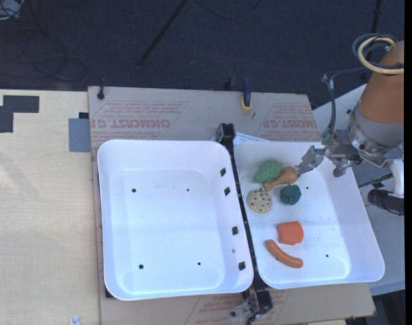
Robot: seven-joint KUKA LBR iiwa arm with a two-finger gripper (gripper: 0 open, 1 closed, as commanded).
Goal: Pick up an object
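Drumstick toy lies in right bin, upper middle of frame, between green lump and teal ball. Gripper hangs just beside its upper-right end — finger state can't tell. Descend squarely over the shaft, avoid crowding neighbours.

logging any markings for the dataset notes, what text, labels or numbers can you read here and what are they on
Red print on the cardboard sheet behind the bins: it appears upside down; it looks like "CHEMCAST GP", repeated to the right, but it is too blurred to be sure.
More red print on the cardboard at the front edge, near the bottom: too small to read.
The left bin, right bin and the toy food carry no readable text.
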